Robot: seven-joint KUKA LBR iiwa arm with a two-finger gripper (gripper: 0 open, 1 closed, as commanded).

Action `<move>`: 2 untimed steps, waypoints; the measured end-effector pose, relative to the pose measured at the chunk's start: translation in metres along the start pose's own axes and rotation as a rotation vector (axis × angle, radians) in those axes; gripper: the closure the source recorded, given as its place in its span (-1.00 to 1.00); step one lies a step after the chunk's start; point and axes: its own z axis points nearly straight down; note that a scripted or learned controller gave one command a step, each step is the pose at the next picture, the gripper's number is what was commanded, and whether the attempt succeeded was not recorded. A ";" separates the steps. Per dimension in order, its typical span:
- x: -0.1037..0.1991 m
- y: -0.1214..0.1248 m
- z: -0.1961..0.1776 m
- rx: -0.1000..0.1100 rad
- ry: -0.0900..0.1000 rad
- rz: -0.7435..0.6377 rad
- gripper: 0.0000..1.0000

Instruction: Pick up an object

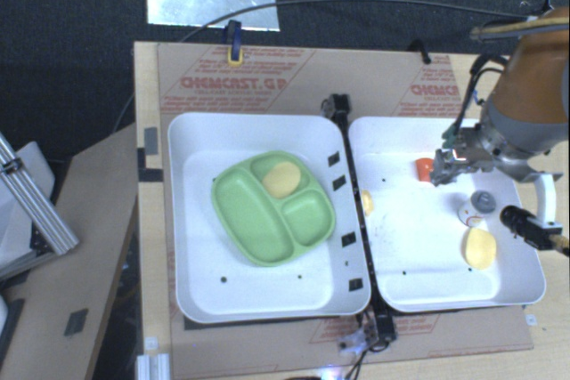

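Note:
In the right bin, a small orange object lies near the far middle. My gripper hangs just to its right, touching or almost touching it. A grey round piece and a pale yellow lemon-shaped object lie further to the right and nearer the front. A small yellow bit rests at the bin's left wall. In the left bin a green divided plate carries a pale yellow round object in its far compartment.
The grey arm with its orange band looms over the right bin's far right corner. A black part juts over the bin's right rim. Black clips line the divider between the bins. Brown cardboard lies under both bins.

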 end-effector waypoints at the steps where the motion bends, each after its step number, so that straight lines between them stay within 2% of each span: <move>1: 0.053 0.001 -0.009 0.000 -0.001 0.000 1.00; 2: 0.114 0.011 -0.006 0.000 0.000 -0.001 1.00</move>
